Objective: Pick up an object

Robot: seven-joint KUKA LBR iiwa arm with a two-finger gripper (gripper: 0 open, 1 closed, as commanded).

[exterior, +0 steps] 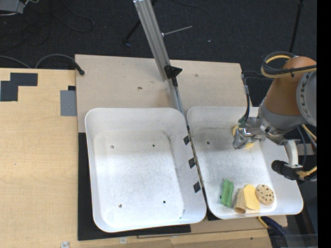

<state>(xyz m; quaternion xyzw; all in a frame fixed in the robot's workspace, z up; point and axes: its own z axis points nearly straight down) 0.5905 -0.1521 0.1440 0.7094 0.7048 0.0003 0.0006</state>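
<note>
No words, labels, brand names, numbers or signs can be read anywhere in the picture, neither on the two white bins [137,118] nor on the table [36,138] around them

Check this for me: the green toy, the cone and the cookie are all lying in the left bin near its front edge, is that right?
Not quite. The camera view shows the green toy, the cone and the cookie lying in the right bin, not the left bin. The rest holds: they sit together near its front edge.
</note>
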